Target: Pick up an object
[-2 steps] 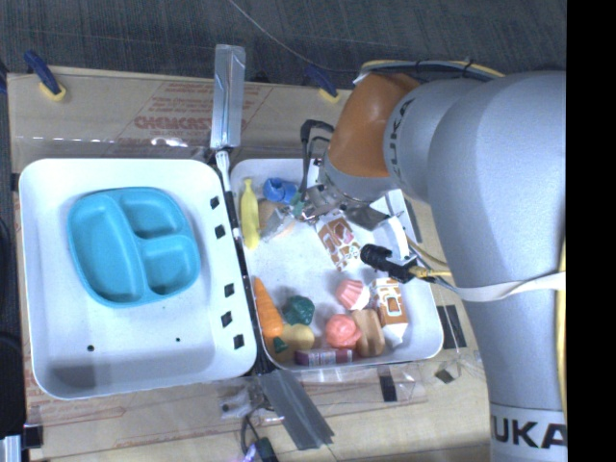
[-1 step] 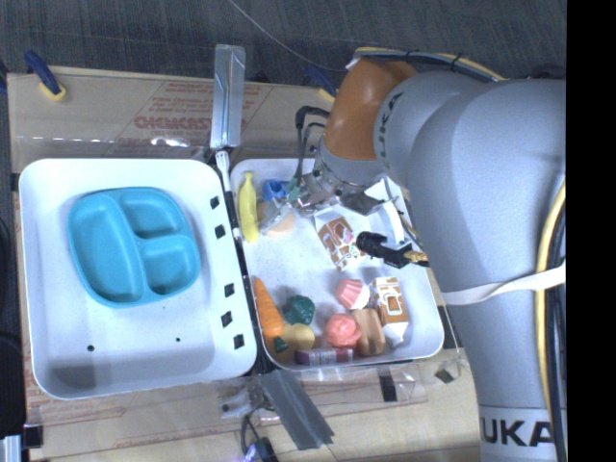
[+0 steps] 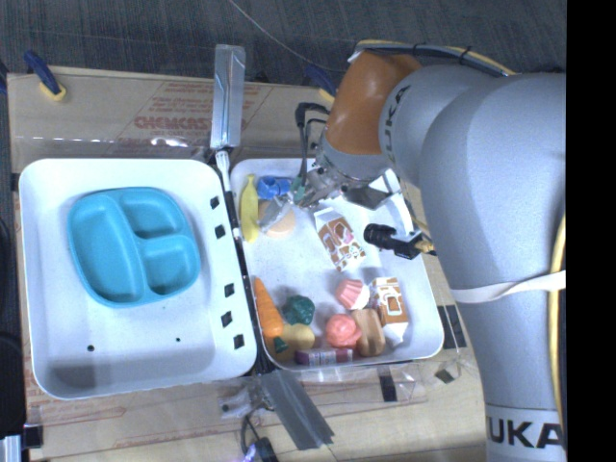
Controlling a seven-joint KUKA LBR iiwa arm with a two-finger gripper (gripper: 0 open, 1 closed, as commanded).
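The gripper (image 3: pixel 300 195) hangs low over the right bin (image 3: pixel 423 296) (beside a banana (image 3: pixel 248 210)).

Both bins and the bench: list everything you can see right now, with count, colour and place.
left bin: 1, white, bench left
divided tray: 1, light blue, in left bin
right bin: 1, white, beside left bin
banana: 1, yellow, right bin's far left
blue item: 1, beside banana, under the hand
carrot: 1, orange, left wall
dark green item: 1, near carrot
printed cartons: 2, white-brown, centre and right
pink items: 2, near front
arm: 1, grey, orange band
hand: 1, low over far-left corner
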